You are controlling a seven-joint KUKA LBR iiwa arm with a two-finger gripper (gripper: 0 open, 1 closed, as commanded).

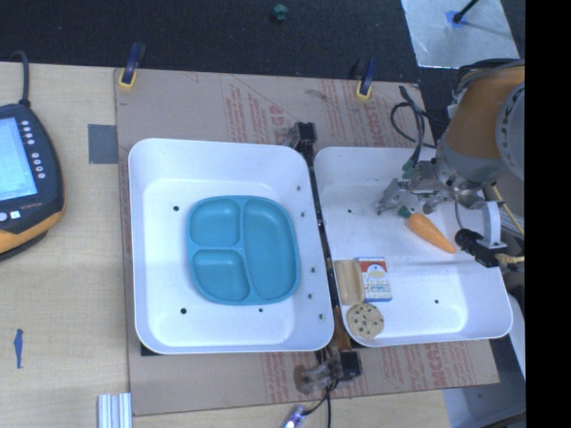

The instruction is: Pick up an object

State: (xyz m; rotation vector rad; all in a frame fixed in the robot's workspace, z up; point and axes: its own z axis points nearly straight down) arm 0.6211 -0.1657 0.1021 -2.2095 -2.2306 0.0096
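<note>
The arm (486, 114) is grey with a broad orange band above the wrist (rounded, smooth casing). Black cables loop beside it, and its gripper (406, 194) is bare metallic grey, thin-fingered.

My bench (71, 292) carries a cardboard sheet (223, 105) held by two blue clamps (131, 63). Two white bins (152, 239) sit on it side by side, touching. A pendant (22, 181) lies at the left edge, beside the sheet
</note>
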